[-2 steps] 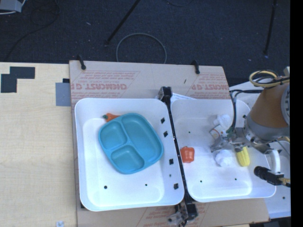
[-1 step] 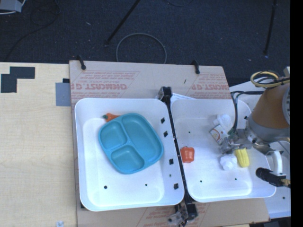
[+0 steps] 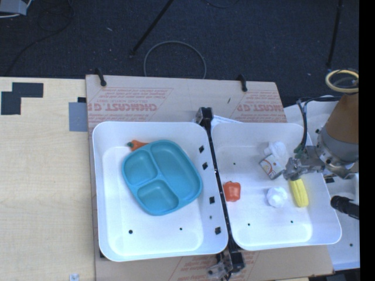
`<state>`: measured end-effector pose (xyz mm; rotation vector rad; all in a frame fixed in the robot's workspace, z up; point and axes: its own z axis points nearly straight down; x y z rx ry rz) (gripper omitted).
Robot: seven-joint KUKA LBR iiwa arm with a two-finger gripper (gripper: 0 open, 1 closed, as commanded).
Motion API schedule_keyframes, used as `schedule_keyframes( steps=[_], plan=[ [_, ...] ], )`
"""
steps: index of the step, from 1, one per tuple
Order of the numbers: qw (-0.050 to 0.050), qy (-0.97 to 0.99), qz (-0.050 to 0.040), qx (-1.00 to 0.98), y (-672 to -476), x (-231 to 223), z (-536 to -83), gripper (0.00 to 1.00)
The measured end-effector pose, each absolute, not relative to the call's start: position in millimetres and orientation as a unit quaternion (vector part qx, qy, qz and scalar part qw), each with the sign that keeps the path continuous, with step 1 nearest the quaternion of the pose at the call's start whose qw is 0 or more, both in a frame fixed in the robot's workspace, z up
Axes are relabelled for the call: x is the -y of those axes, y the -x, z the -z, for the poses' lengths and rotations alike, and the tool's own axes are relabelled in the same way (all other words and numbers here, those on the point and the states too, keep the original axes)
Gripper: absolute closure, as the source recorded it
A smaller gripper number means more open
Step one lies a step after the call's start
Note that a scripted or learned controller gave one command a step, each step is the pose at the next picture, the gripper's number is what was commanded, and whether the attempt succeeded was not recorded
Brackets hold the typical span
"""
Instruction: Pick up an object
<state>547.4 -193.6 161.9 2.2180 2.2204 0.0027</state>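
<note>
Dark carpet with loose cables runs across the top of the camera view; below it a light wooden table [image 3: 41, 180] carries a cardboard sheet [image 3: 176, 101] printed with red lettering, and on that sheet sit 2 shallow white bins side by side.

Left bin [image 3: 111, 239]: 1 teal divided plate [image 3: 161, 177] with 3 compartments, lying flat and turned at an angle. A small orange piece [image 3: 136, 144] pokes out from under the plate's upper left edge, touching it.

Right bin [image 3: 258, 236]: 4 items.
- Red-orange pepper-like object [image 3: 232, 191], near the bin's left wall, well apart from the others.
- Small white rounded object [image 3: 275, 197], right of centre.
- Yellow corn-like object [image 3: 299, 192], just beside the white one on its right, lying lengthwise top to bottom.
- Pale, crumpled-looking object with a clear or white top [image 3: 273, 157], above the white one; what it is cannot be made out.

Arm [image 3: 343, 127] enters from the right, orange band visible, grey wrist below it. Claw [image 3: 294, 168] sits low over the right bin, directly above the upper end of the yellow object and just right of the pale crumpled item. Contact with either is not resolvable. Claw opening cannot be told from this angle: the metal parts blur together and nothing is visibly between them.
</note>
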Motion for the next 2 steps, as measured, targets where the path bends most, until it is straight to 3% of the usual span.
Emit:
schedule_keyframes(
  steps=[2],
  plan=[
    [0.002, -0.706, -0.0008, -0.708, -543.0, 196.7, -259.7, 1.0]
  ],
)
